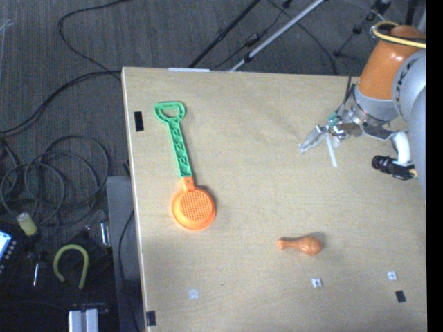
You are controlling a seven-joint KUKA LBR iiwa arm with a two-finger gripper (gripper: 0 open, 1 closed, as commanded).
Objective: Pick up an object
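Our fingers (320, 144) stand spread apart with nothing between them, hovering over bare worktop (263, 116) near its right side. Behind them the grey arm (391, 88) with its orange band comes in from the right. We judge this the approach step: nothing is gripped, and no target lies under the gripper. The nearest candidate is the small orange drumstick-shaped toy (302, 244), lying flat nearer the front edge, apart from our fingers. Farther left, well apart, lies the strainer (185, 178), its green handle pointing away and its orange mesh head toward us. Next we would need to travel toward the front, centre over the toy, turn the fingers across its narrow neck, then descend.
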